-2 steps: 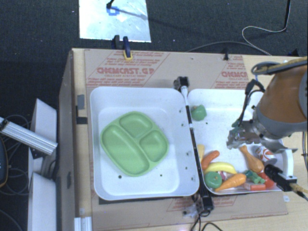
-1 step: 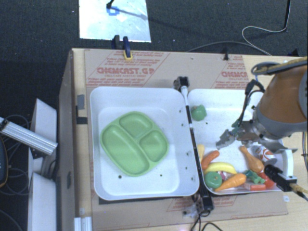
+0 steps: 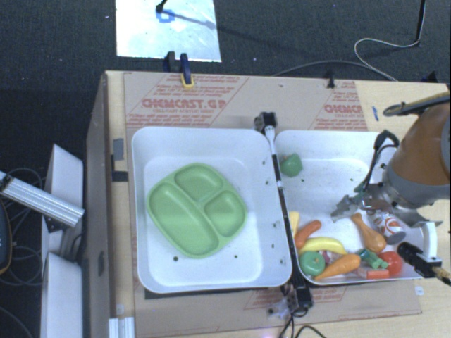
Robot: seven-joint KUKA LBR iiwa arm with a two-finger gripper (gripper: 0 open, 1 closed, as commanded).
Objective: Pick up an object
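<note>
At the right bin's [image 3: 331, 162] near-right corner: approach step, nothing lifted.
Camera view: grey two-finger gripper [image 3: 350, 207] hangs with fingers spread and bare, just beside the brown plastic drumstick [image 3: 369, 234]; the next move probably calls for centring over it, descending, and closing.

Toy foods [image 3: 338, 253] lie heaped in the right bin's [image 3: 331, 171] near corner.

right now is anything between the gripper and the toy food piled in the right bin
Nothing visible stands between them. The gripper hangs over the right bin, just above and left of the drumstick, with the banana and carrot lying close below it.
</note>
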